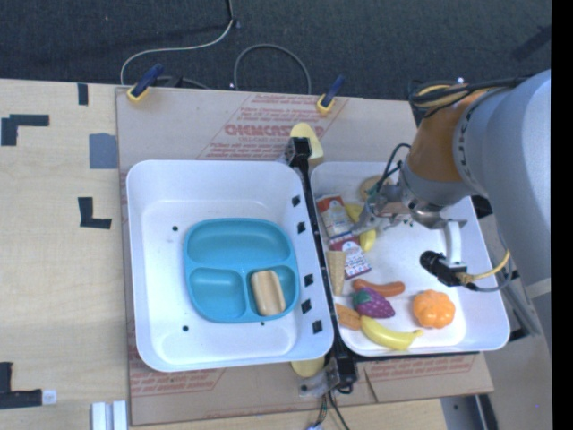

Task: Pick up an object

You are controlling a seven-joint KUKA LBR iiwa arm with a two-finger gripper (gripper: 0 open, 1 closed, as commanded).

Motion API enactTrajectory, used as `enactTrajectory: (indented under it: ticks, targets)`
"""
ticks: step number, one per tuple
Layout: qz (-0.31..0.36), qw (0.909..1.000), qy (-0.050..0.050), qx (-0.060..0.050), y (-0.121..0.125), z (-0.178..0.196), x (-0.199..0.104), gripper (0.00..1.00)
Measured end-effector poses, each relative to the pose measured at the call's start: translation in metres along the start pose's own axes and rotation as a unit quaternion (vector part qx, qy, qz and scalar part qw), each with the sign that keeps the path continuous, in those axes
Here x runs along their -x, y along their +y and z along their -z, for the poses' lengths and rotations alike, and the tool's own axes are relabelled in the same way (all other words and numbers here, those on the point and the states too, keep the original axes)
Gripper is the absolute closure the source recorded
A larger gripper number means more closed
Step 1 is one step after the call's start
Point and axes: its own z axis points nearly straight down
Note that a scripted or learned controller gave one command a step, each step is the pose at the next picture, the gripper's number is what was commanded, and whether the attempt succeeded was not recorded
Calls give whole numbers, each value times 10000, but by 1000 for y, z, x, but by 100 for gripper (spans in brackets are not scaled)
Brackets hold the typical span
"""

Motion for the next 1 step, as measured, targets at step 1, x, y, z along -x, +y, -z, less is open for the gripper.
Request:
enactTrajectory:
  ticks: [1]
  targets:
    - [-10,10000,28,-7,-59,105,-58,100]
